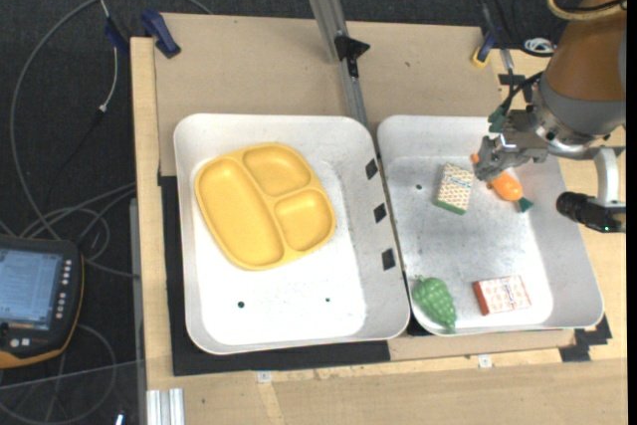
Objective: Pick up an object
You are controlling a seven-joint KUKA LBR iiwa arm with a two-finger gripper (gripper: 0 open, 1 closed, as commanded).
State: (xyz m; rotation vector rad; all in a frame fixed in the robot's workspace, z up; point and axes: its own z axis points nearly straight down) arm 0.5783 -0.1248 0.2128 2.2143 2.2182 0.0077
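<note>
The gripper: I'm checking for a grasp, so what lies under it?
Under the gripper an orange carrot-like toy pokes out on the right bin's floor. The arm covers the toy's upper end, so contact cannot be judged.

Middle of the right bin (572,309) is wide open, stuff only crowding the edges: patterned box (455,188) and what looks like a carrot (508,186) up top, green thing (435,303) and orange-red box (501,294) along the bottom.
</note>
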